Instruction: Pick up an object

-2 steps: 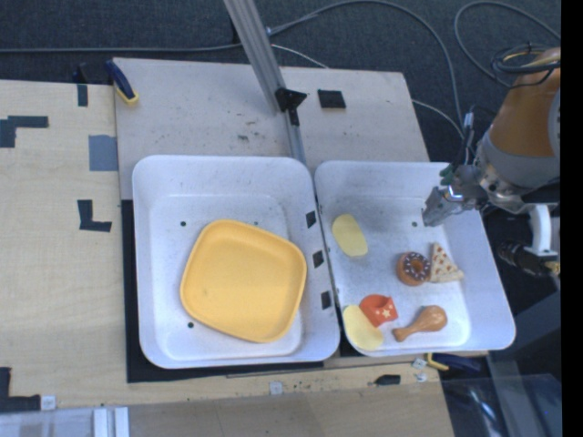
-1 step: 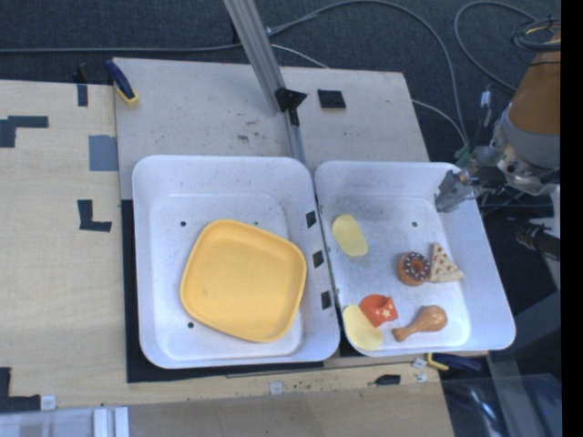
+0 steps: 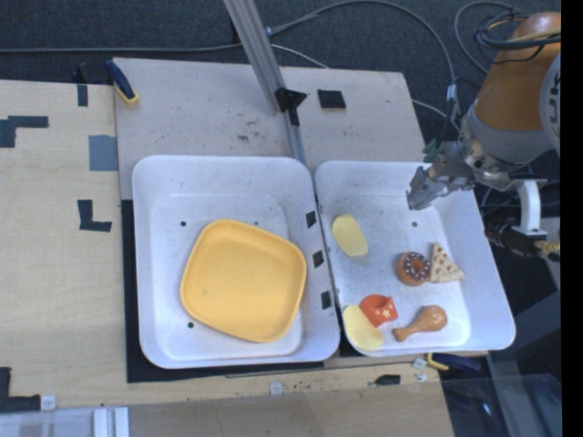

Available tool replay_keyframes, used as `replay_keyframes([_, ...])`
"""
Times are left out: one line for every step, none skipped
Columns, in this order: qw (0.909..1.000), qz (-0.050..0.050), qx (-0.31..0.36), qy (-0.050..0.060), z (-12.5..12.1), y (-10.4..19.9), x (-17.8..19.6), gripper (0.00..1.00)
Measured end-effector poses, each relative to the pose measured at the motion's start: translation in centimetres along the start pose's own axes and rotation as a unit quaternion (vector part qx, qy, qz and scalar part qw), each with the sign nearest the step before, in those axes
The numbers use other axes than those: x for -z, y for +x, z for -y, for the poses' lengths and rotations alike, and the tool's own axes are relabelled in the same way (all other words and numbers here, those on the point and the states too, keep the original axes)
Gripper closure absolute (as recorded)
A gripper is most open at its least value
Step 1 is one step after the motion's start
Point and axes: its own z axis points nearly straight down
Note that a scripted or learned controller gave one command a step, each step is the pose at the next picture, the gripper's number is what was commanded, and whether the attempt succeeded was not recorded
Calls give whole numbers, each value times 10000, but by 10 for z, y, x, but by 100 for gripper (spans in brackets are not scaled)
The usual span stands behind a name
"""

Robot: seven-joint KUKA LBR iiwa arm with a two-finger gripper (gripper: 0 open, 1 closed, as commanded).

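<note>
The right bin holds several toy foods: a pale yellow oval piece, a chocolate donut, a pizza slice, a red piece, a yellow slice and a chicken drumstick. My gripper hangs over the bin's upper right part, above and to the right of the oval piece, well clear of the donut. Nothing shows between it and the bin floor.
The left bin carries a large yellow square plate. A slanted metal pole rises behind the bins. Cables run at the back right. Wooden bench surface lies to the left.
</note>
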Motion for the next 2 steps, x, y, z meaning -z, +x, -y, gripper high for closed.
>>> replay_keyframes([10000,-1,0,2,10,52,4,100])
replay_keyframes([10000,1,-2,11,13,101,-13,100])
